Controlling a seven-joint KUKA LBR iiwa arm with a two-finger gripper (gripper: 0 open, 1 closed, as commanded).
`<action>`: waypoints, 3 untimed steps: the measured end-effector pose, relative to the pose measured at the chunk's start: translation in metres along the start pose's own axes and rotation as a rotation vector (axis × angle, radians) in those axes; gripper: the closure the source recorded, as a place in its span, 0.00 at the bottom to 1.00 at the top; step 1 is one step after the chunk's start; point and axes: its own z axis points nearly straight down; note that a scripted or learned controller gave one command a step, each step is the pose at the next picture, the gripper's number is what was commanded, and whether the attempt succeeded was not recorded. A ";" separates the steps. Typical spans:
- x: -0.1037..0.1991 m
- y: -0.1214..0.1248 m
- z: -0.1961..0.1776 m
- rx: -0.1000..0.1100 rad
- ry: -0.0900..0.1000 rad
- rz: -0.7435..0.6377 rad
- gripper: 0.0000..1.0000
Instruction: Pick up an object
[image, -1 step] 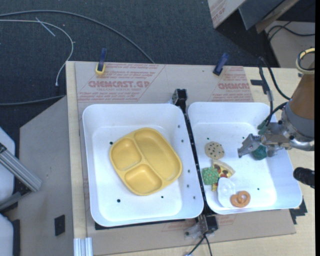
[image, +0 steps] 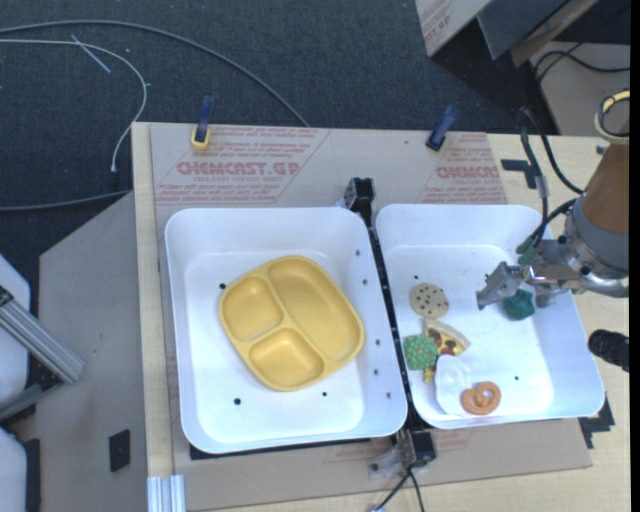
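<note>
In the right bin (image: 560, 395) lie a chocolate-chip cookie (image: 428, 298), a pizza slice (image: 449, 340), a green broccoli piece (image: 420, 351), a clear white lid-like piece (image: 452, 377) and an orange pretzel (image: 481, 398). A small teal object (image: 519, 306) sits further right in that bin. My gripper (image: 508, 288) hangs low over the bin's right half, right beside and partly over the teal object. The view does not reveal whether it touches or holds it.
A yellow divided plate (image: 290, 320) lies in the left bin (image: 190, 300). The bins meet at a black-clipped divider (image: 382, 300). Blue clamps (image: 204, 120) (image: 440, 128) hold the cardboard base at the back. Cables run near the arm at the right.
</note>
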 end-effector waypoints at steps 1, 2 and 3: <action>0.004 -0.002 0.063 0.006 0.002 0.001 0.00; 0.002 0.004 0.120 0.002 0.001 0.002 0.00; -0.001 0.007 0.158 -0.007 -0.004 0.004 0.00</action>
